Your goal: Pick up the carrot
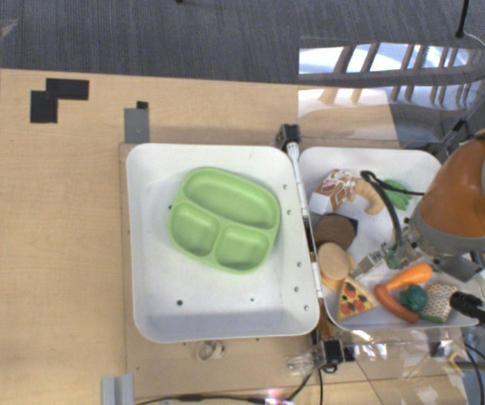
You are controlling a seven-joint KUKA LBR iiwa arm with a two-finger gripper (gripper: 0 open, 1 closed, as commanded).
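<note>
Your left bin (153,226) holds a green tray (223,218); the right, toys and the carrot (411,276), lying slantwise, tip toward upper right. Tool (391,254) state unclear.

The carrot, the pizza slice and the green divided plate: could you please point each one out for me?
carrot (411,276), camera view, middle of its orange body.
pizza slice (354,298), camera view, centre of the topping.
green divided plate (223,195), camera view, the ridge between its compartments.

Grey carpet floor (225,24) beyond a pale wooden bench (48,251) — daylight glare at right.
</note>
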